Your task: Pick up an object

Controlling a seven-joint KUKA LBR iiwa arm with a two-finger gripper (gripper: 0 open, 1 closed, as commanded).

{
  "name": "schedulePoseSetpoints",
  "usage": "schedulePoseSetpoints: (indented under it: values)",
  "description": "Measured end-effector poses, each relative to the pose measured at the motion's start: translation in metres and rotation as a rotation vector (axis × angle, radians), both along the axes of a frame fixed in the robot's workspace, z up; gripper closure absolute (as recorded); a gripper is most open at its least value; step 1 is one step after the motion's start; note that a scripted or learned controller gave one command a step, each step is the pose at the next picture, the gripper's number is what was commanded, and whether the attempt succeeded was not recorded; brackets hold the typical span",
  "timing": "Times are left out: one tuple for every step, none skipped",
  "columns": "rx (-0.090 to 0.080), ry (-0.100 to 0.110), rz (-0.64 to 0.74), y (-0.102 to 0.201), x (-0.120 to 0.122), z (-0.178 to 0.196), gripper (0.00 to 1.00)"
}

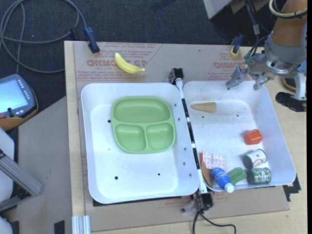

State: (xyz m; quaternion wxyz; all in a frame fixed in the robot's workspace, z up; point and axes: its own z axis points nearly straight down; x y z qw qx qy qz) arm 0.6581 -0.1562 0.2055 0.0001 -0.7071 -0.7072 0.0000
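Note:
My gripper hangs over the far rim of the right bin, its two fingers spread open with nothing between them. In that bin lie a tan wedge near the far left, an orange-red block at the right, and a cluster at the near end: a white can, a green can, a small green piece, a blue-capped bottle and a red-patterned packet. The tan wedge is the nearest item to the gripper, lower and to its left.
The left bin holds a green divided plate. A yellow banana lies on the cardboard bench behind the left bin. A black clamp sits between the bins at the far side. Cables and a tablet lie off the bench to the left.

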Motion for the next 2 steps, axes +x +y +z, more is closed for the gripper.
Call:
schedulePoseSetpoints:
  values:
    - [0.0,-0.001,0.0,-0.053,-0.04,-0.121,0.0]
    - [0.0,0.001,-0.001,-0.057,-0.089,-0.089,0.0]
